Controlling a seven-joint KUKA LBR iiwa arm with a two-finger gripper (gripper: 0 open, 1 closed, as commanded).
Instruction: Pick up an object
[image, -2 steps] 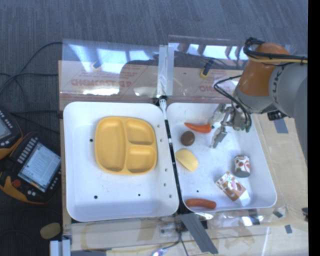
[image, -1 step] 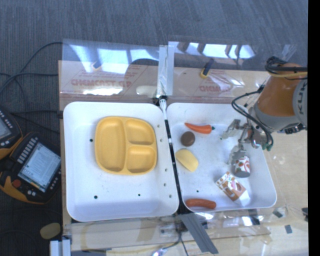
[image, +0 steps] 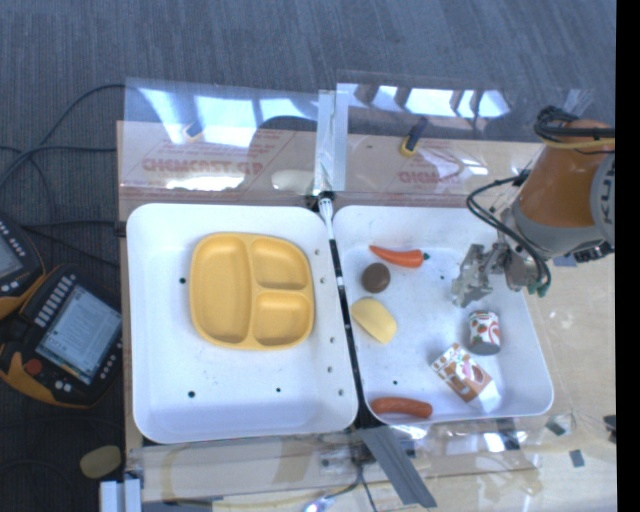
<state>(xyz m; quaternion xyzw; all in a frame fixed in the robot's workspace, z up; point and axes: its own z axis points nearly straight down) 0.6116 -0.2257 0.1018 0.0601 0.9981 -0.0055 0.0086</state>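
Note:
My gripper (image: 470, 285) hangs over the right bin (image: 520, 400), near its right side, with nothing visibly between its fingers. Just below it lies a small red-and-white cup-like object (image: 484, 331). A red-and-white packet (image: 462, 373) rests further toward the front. An orange carrot (image: 397, 257) lies to the left of the gripper, with a brown ball (image: 376, 277) and a yellow potato-like piece (image: 374, 320) beside the bin's left wall. A red sausage (image: 401, 407) sits at the front edge.
The left bin (image: 160, 400) holds a yellow divided plate (image: 252, 290). A divider ridge (image: 340, 300) separates the bins. Clear plastic walls stand behind both. A teach pendant (image: 60, 330) and cables lie off the bench at left.

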